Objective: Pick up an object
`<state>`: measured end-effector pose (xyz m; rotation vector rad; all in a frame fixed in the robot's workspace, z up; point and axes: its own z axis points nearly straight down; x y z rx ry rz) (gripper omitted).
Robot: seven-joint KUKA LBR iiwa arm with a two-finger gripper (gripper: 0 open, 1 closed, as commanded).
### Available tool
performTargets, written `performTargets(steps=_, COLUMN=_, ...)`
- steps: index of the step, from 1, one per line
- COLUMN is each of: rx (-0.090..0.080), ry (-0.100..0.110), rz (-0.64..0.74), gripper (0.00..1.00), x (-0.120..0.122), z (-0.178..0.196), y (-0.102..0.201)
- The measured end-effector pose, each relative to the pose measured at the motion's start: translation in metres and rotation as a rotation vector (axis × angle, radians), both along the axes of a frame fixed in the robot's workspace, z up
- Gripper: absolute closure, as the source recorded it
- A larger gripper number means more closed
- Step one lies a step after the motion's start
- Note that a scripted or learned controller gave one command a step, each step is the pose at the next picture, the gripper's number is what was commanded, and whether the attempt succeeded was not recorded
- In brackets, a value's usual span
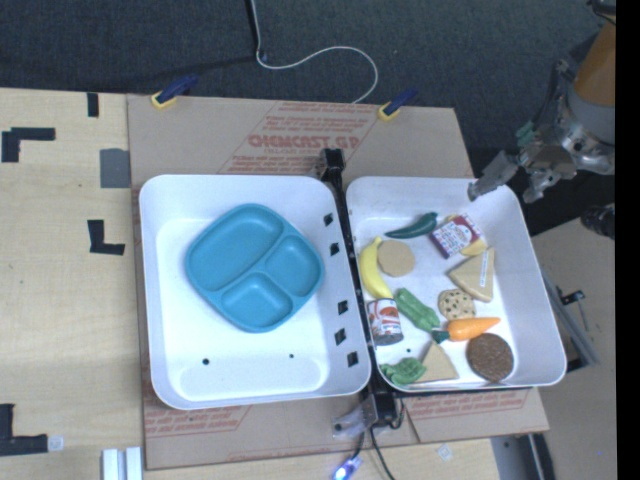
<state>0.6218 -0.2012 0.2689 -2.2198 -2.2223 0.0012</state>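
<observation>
White plastic bins sit side by side on my surface [90, 268]; the right bin [530, 268] is crowded with toy food, the left bin [170, 358] has a blue divided plate [255, 266]. My tool [505, 173] hangs by the right bin's far corner; I cannot tell its state. I'd target the carrot [472, 327] or brown cookie [490, 356], descend straight, and avoid the wall.

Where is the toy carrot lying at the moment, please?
In the camera view, the carrot lies in the right bin, toward its lower right, just below the cookie and above the brown round patty.
</observation>
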Motion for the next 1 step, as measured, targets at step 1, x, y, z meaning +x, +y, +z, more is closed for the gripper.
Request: performTargets(steps=1, rx=0.001, ry=0.002, rz=0.0, gripper=0.0, x=-0.0531, z=-0.0007, y=0.0329)
